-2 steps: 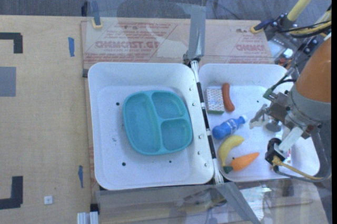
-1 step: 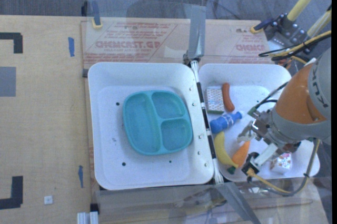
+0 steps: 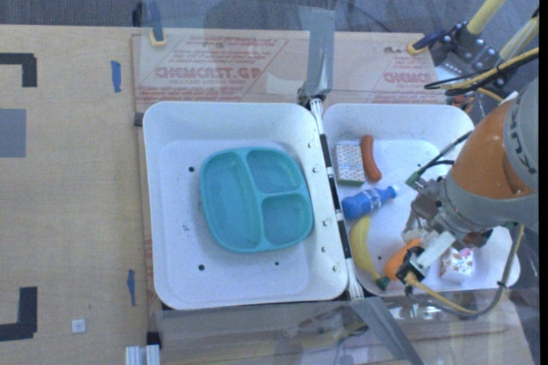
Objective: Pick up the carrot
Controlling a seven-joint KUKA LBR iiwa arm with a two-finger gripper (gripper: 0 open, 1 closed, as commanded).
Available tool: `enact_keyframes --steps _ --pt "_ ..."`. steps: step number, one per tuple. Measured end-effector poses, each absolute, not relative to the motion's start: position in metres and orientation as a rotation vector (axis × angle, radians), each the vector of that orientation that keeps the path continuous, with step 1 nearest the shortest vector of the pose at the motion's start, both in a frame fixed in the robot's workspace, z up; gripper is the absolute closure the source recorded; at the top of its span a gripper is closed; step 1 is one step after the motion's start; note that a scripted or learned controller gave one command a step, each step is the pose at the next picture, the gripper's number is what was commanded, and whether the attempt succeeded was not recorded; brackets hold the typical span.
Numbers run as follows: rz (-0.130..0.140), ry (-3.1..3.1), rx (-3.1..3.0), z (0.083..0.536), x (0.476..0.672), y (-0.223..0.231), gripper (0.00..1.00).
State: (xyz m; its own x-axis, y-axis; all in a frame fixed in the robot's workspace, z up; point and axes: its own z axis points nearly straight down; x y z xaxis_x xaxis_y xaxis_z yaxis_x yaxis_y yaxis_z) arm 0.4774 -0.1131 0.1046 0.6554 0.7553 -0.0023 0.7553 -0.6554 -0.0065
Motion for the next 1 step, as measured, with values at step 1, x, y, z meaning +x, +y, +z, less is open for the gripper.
enact_keyframes --steps 1 --pt "0.005 -1.472 -2.773 0.1833 0.4859 -0.0522 1.00"
